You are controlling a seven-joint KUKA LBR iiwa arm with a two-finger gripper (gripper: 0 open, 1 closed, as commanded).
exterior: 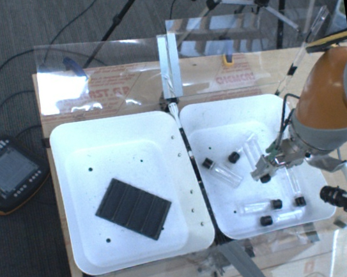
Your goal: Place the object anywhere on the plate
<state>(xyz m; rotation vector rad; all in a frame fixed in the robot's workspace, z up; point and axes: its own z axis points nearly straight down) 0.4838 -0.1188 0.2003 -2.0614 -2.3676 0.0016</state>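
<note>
Two bins; plate (133, 209) mid-left, margins open

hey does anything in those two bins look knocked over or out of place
Yes, mildly. The clear vials in the right bin all lie on their sides, scattered at different angles. The dark plate lies askew in the left bin. The gripper is over the vials.

I see wooden bench (120, 84) carrying two white bins side by side: left bin (72, 150), right bin (221, 111), rims touching along my centre line.
</note>
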